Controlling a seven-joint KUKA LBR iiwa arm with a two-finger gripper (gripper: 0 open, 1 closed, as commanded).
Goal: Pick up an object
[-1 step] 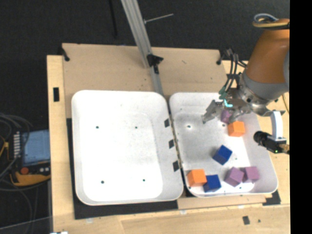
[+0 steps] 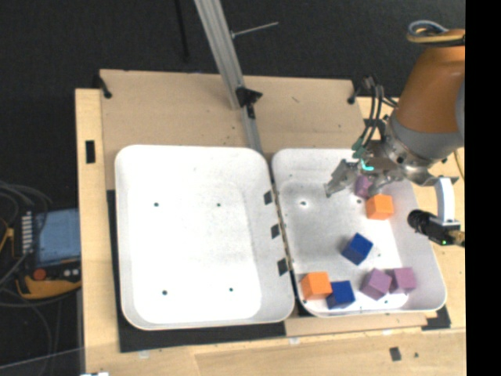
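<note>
- The two shallow white plastic bins (image 2: 196,233) look smooth, with tiny dark speckles on them.
- The pale brown wooden bench (image 2: 180,108) looks flat and matt.
- The long silver metal bar (image 2: 223,41) looks a bit shiny.
- The arm's big orange band (image 2: 438,84) looks smooth and glossy.
- The small coloured blocks, like the orange block (image 2: 380,207) and the blue block (image 2: 357,249), look matt, not shiny.
- The dark floor (image 2: 78,22) looks rough, like carpet.
</note>
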